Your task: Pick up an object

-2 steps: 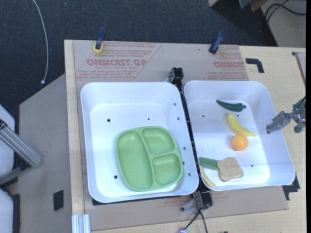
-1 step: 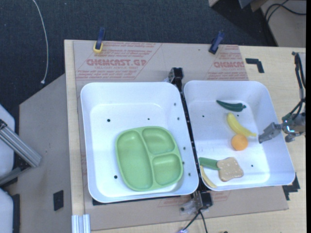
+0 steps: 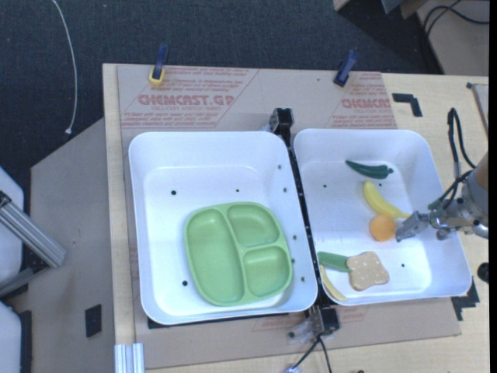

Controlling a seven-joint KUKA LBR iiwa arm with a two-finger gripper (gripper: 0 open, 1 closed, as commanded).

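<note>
The right bin (image 3: 435, 278) holds a dark green pepper (image 3: 370, 169), a yellow banana (image 3: 380, 199), an orange ball (image 3: 382, 228), a small green piece (image 3: 334, 260) and a tan slice of toast (image 3: 366, 270). My gripper (image 3: 425, 230) comes in from the right edge and hovers low over the right bin, just right of the orange ball. Its fingers are spread, with bare white bin floor between them. The left fingertip (image 3: 408, 231) is close to the orange ball but apart from it.
A green divided plate (image 3: 237, 251) lies in the left bin (image 3: 155, 162). A pale yellow piece (image 3: 332, 287) peeks out at the right bin's front left corner. Black clips (image 3: 281, 120) join the bins at the middle wall. Cables hang at the far right.
</note>
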